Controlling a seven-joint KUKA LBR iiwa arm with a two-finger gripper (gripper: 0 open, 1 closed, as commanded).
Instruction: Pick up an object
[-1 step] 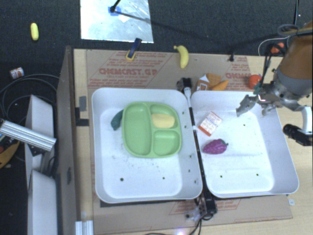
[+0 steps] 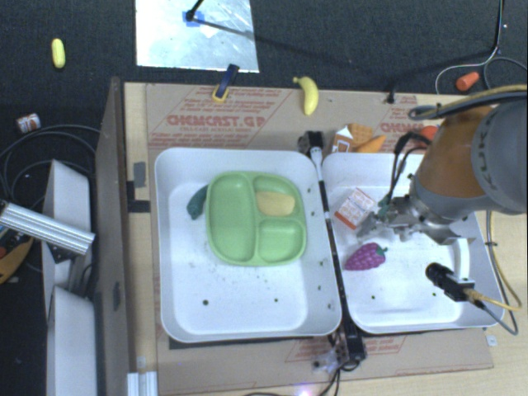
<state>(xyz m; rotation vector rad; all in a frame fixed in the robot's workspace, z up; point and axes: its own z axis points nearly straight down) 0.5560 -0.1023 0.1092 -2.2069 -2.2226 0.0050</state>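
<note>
A dark floor [image 2: 363, 15] is seen beyond the cardboard-covered desk [image 2: 247, 110]. A reflective sheet [image 2: 194, 23] lies on it at the far side, and cables [image 2: 33, 151] are coiled at left.

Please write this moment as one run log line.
arm: over right bin | claw: near purple grapes | grasp: unclear | green plate: left bin

My arm [image 2: 487, 159] showed at the right of the frame as a bulky rounded grey casing, with a broad orange band [image 2: 450, 167] encircling it above the wrist. Below the band the wrist narrowed to a grey collar. A thin black cable [image 2: 399, 159] looped along the band's left side. My gripper [image 2: 386, 214] was small, of grey metal, its detail blurred.
</note>
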